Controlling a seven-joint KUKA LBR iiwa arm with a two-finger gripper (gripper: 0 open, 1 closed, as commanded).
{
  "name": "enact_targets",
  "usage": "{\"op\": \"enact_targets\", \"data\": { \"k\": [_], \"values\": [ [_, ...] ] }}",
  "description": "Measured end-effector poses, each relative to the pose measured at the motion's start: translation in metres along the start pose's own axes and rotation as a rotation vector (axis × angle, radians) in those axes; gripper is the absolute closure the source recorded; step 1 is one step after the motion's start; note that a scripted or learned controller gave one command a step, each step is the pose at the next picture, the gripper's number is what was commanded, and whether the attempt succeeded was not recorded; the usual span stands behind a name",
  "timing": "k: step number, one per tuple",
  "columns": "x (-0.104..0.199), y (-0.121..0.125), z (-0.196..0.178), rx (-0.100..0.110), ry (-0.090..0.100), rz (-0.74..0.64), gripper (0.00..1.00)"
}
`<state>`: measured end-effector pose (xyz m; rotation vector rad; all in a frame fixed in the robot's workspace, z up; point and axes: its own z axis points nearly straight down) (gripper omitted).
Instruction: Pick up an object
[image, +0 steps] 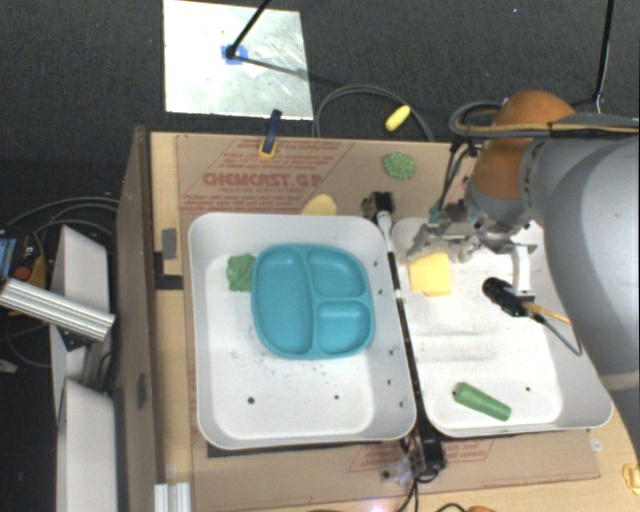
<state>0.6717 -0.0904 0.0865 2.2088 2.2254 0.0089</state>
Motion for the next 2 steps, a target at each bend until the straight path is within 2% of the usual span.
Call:
{"op": "enact_targets", "data": {
  "k": [1,2],
  "values": [
    [-0.002,-0.013,0.002,0.006,0.0,0.007,0.0],
    [-0.001,-0.008,-0.015,-0.007,-0.001,0.002,1.0]
  ]
}}
